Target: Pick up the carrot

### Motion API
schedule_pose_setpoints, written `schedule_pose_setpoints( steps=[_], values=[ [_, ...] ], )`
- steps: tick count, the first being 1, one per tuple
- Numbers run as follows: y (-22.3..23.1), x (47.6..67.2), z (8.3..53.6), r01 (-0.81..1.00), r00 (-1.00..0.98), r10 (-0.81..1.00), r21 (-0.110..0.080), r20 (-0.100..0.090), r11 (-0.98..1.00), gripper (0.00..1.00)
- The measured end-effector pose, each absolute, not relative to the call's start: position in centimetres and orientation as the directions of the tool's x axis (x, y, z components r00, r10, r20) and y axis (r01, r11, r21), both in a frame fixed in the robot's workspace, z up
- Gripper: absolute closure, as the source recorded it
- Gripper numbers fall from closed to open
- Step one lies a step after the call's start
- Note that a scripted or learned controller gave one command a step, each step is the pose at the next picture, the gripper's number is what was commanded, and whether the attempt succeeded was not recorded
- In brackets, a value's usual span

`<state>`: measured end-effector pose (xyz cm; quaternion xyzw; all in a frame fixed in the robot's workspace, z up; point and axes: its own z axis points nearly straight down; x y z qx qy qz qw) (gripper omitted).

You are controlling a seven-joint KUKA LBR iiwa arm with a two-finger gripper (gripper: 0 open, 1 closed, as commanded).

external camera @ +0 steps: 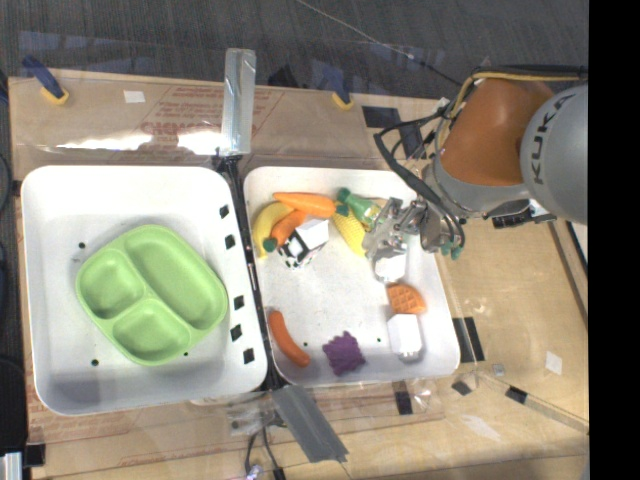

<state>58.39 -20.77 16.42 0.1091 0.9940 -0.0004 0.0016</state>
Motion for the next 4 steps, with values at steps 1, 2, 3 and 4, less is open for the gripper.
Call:
schedule_pose_setpoints(
  steps=[1, 2, 3, 4],
  values=[
    [-21.0, 62.1, 25.9, 0.094, -0.996, 0.094, -0.003, -0.012, 0.996, 1.00],
    [-20.9, 63.0, 32.2, -0.215, -0.977, -0.215, -0.004, -0.007, 0.977, 1.00],
    [-21.0, 55.9, 33.4, -0.447, -0.895, -0.447, -0.002, -0.002, 0.895, 1.00],
    [-20.9, 57.6, 36.6, -0.626, -0.780, -0.626, -0.003, -0.003, 0.780, 1.00]
  ],
)
